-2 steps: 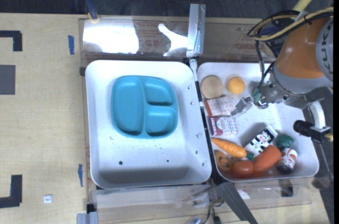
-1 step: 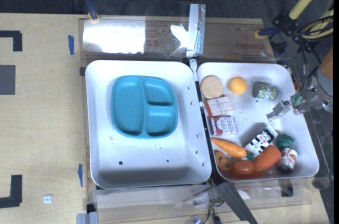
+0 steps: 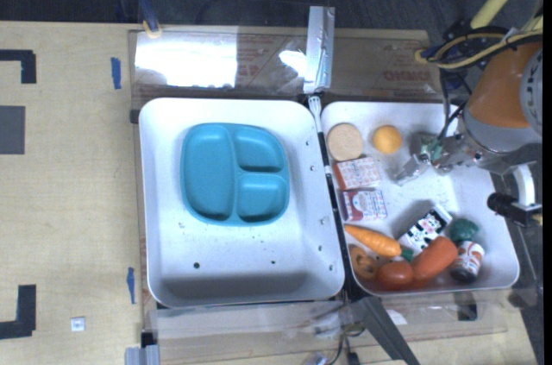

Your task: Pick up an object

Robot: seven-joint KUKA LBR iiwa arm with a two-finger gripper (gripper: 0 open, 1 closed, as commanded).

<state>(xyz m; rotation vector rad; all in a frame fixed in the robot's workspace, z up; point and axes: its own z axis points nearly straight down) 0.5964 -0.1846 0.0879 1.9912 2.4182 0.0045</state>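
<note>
Gripper (image 3: 420, 158) metallic, in right bin (image 3: 504, 273) | tray (image 3: 233, 173) glossy blue, three-compartment

Little here that I can actually read. The two red-and-white packets (image 3: 358, 173) (image 3: 365, 204) in my right bin (image 3: 500, 277) carry print, but it is too small to make out — just blurred marks. The cardboard panel (image 3: 392, 72) behind the bins bears reddish lettering, upside down and too faint to spell. The black-and-white patterned box (image 3: 424, 227) shows no legible word either.
</note>
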